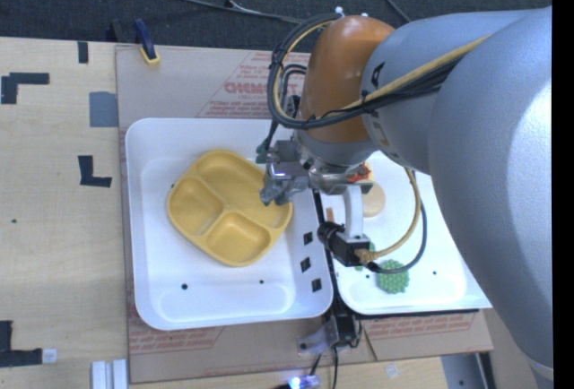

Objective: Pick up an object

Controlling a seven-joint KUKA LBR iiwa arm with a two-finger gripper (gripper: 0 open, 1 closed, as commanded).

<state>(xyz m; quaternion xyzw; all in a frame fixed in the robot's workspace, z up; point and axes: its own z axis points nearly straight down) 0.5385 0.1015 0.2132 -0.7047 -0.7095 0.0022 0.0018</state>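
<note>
Bright, even overhead light – soft shadows, mild glare on white bins (pixel 143 199), arm (pixel 484 109) close & slightly blurred

A yellow divided plate (pixel 224 208) with three compartments lay flat in the left bin (pixel 148 199), turned at a slant, its right edge under the arm's wrist. In the right bin (pixel 448 289) a green knobbly ball (pixel 392 278) sat near the front edge. A pale round piece (pixel 370 198) and something orange-red (pixel 360 172) lay further back, partly hidden.
</note>
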